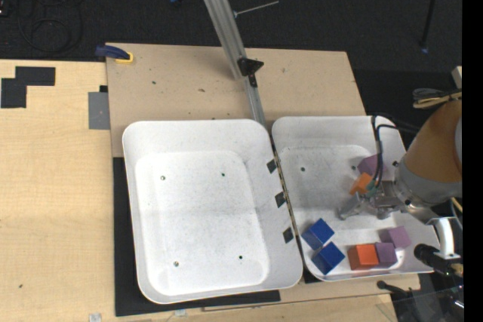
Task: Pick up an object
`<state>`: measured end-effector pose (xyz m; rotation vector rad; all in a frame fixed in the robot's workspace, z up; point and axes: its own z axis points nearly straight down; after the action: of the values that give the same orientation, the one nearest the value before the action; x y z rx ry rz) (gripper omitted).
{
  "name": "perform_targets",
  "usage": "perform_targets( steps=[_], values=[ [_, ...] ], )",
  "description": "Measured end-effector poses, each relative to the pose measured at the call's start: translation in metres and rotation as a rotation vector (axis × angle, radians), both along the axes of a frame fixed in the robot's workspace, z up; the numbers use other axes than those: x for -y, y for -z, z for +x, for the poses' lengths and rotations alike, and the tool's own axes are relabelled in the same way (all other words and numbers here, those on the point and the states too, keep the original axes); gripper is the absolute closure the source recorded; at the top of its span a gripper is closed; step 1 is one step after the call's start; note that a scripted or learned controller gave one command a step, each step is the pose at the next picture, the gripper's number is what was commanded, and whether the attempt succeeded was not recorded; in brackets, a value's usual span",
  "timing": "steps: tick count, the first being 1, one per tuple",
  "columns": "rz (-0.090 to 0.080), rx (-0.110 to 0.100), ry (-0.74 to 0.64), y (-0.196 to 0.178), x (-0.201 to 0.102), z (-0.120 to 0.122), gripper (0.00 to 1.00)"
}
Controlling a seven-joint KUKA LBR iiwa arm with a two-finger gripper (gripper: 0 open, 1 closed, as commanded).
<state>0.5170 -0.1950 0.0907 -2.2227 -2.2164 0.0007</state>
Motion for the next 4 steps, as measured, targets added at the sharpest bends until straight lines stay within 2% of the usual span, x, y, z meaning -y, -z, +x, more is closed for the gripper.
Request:
perform_targets(
  steps=[1,4],
  values=[
    [0.002,-0.001,0.007,-0.011,0.001,0.000,1.00],
    [-0.003,0.006,-0.005,-0.185,-0.002,0.001,1.00]
  ],
)
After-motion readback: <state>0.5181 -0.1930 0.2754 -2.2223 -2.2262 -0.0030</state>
